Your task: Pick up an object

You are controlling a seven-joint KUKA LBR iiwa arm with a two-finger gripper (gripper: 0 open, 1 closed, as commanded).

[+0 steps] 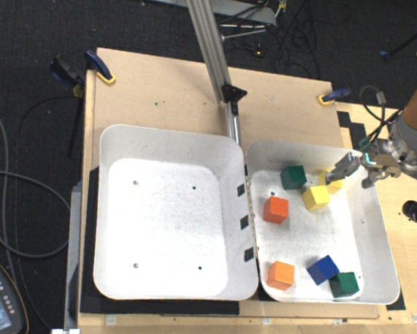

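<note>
The right bin (pixel 377 245) holds several blocks. A dark green cube (pixel 293 176) sits at the back, with a yellow cube (pixel 315 198) beside it and a smaller yellow block (pixel 334 184) just to the right. A red-orange cube (pixel 276 209) lies mid-left. An orange cube (pixel 280 274), a blue cube (pixel 323 269) and another green cube (pixel 345 284) lie along the front. My gripper (pixel 360 170) hovers over the bin's back right corner, open, with nothing between its fingers. Its left finger (pixel 345 166) is right above the small yellow block.
The left bin (pixel 122 147) stands beside the right one, their rims touching. A slanted metal pole (pixel 210 38) crosses the back of the bench. Clamps (pixel 100 68) sit at the bench's back corners, and cables lie on the floor around it.
</note>
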